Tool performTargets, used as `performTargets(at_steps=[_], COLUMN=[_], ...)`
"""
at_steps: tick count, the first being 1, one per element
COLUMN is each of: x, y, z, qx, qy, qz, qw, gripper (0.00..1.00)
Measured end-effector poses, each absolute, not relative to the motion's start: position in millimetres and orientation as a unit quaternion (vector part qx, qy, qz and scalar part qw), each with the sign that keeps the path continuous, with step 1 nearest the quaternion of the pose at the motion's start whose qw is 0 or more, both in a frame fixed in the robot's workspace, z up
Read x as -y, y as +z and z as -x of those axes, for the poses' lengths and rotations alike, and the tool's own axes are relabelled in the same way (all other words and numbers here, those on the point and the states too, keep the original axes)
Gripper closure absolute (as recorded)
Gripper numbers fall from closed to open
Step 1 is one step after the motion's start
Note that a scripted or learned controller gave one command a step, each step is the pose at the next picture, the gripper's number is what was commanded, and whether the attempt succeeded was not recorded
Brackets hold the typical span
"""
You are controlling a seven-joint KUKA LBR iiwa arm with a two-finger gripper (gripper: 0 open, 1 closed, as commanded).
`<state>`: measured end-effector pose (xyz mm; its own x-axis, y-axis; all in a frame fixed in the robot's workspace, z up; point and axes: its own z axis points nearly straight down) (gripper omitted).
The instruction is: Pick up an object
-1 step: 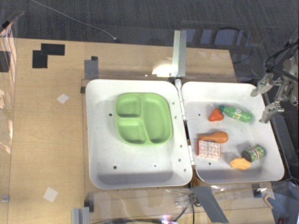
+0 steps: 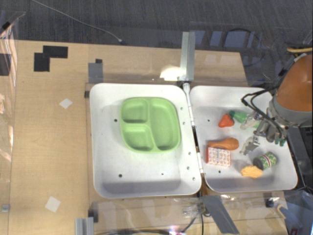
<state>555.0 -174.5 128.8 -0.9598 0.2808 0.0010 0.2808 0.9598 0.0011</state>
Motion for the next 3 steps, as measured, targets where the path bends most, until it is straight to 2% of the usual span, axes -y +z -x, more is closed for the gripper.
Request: performTargets(at_steps=[1,2,3], x=[137.7,136.9,76.6], y=[89.5,103.6,187.9], z=[-594.5,-598.5,-544.0], qx=[0.980,0.981,0.938], qy=[-0.0006,-0.0002,-0.0020], qz=[0.199,0.196,0.346], qw=[-0.007,-0.014,-0.005], gripper=[0.00,1.00,1.00])
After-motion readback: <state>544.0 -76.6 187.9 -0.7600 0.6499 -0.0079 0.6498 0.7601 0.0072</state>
